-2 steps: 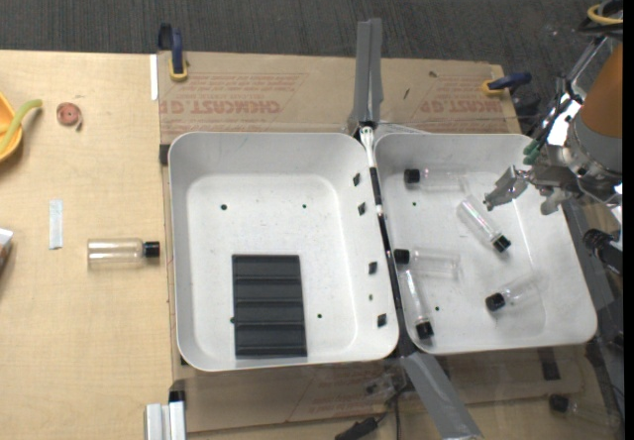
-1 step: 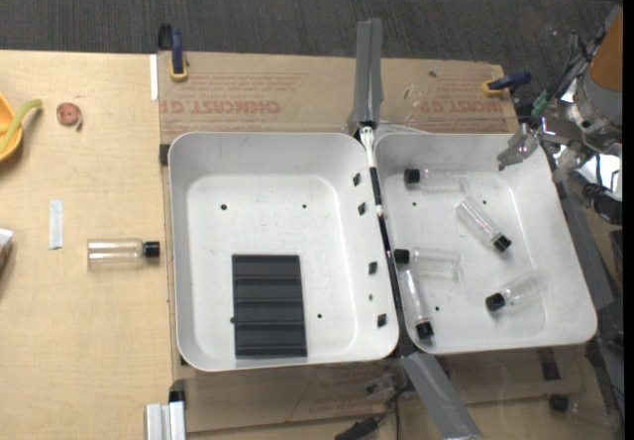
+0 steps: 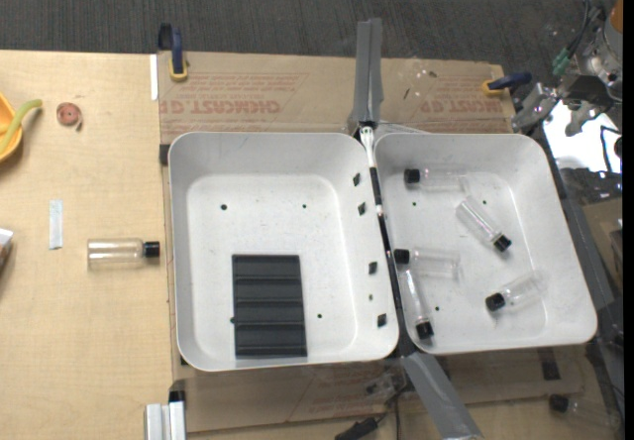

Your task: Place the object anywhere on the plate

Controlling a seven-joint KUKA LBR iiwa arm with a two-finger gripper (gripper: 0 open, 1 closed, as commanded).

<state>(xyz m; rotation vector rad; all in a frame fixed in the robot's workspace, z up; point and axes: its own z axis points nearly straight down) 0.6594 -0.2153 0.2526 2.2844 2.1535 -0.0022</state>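
One pincer, seen only as a tangle of metal and cables at the far upper right, beyond the top right corner of the right-hand shallow white bin. It sits off the bin, over the bench edge. Open or closed: cannot tell, too cluttered and partly cut off. Nothing can be made out in its grasp.

Five clear plastic vials with black caps lie in the right-hand bin, all on their sides:
- top vial, near the upper left of the bin floor, cap toward the left.
- slanted vial, right of centre, cap at its lower right end.
- middle vial, by the left wall, cap toward the left.
- lower vial, along the left wall, cap at the bottom end.
- right vial, near the lower right, cap at its lower left end.
None touch each other, so far as can be judged.

Left-hand shallow white bin adjoins the right one along a centre seam. A dark ribbed rectangular plate lies flat on its floor, toward the bottom edge, well apart from every vial.

Brown cardboard sheet lies under both bins, held by a blue clamp at the upper left.

On the pale wooden bench, left of the bins: one more clear capped bottle on its side, a small reddish disc, and a yellow-orange item cut off by the frame edge.
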